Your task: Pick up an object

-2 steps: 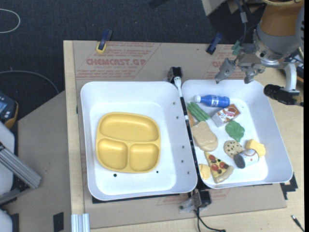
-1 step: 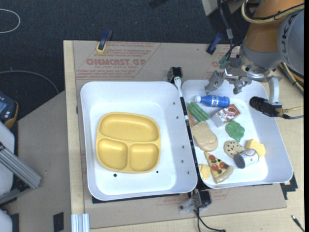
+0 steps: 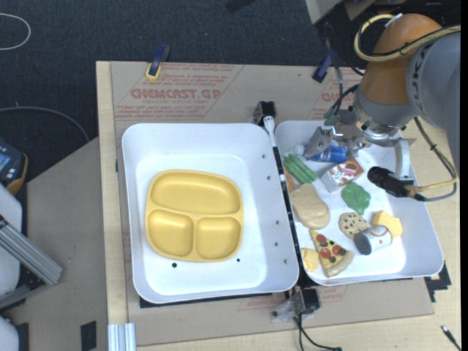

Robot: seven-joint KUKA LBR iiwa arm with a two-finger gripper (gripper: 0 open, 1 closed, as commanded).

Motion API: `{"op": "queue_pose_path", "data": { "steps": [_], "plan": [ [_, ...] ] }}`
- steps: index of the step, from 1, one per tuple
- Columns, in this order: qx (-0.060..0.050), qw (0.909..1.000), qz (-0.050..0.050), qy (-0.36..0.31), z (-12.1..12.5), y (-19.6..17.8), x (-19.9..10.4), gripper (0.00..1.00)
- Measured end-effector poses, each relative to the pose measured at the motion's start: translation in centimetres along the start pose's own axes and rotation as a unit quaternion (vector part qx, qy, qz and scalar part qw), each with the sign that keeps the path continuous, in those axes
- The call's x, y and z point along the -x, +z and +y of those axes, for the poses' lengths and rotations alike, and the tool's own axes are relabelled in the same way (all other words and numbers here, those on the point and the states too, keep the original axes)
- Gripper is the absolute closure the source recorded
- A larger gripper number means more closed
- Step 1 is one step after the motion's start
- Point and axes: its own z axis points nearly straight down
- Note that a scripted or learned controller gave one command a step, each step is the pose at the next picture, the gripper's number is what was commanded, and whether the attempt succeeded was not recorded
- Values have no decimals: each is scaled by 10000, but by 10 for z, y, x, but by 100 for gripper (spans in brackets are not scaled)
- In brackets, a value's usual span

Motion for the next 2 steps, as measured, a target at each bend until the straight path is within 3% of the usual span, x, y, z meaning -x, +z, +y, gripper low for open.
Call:
{"op": "queue_pose_path", "data": {
  "steps": [1, 2],
  "plan": [
    [18, 10000, 1, -3, 0, 52, -1, 0],
    [56, 10000, -6, 1, 2, 38, -1, 100]
  ]
}}
